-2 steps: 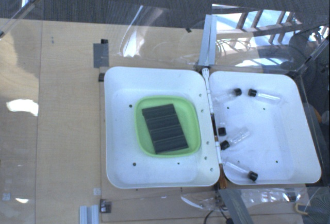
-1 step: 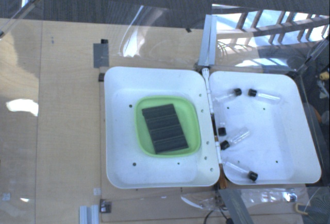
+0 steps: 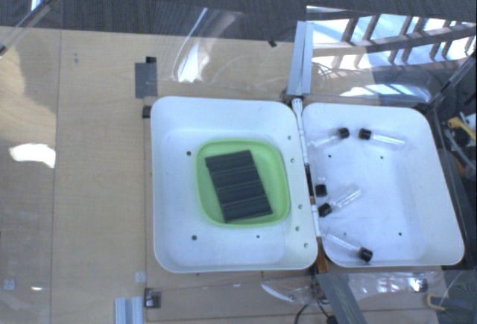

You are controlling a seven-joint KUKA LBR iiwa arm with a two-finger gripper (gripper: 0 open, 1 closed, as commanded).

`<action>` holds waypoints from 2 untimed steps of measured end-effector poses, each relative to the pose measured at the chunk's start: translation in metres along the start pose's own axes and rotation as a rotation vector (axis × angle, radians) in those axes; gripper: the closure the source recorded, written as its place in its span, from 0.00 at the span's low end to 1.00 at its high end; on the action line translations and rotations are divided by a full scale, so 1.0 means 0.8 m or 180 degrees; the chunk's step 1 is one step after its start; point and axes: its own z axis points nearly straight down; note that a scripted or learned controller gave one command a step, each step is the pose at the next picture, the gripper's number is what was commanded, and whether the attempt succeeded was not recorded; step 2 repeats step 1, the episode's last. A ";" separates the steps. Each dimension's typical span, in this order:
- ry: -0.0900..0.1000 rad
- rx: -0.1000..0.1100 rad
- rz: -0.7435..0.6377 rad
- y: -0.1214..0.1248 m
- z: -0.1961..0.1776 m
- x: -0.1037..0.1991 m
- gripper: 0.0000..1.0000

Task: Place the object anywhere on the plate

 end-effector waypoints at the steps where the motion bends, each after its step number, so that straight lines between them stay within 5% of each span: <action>1: 0.0010 -0.0010 -0.0005 0.000 -0.030 0.000 0.00; 2: 0.0010 -0.0010 -0.0005 0.000 -0.030 0.000 0.00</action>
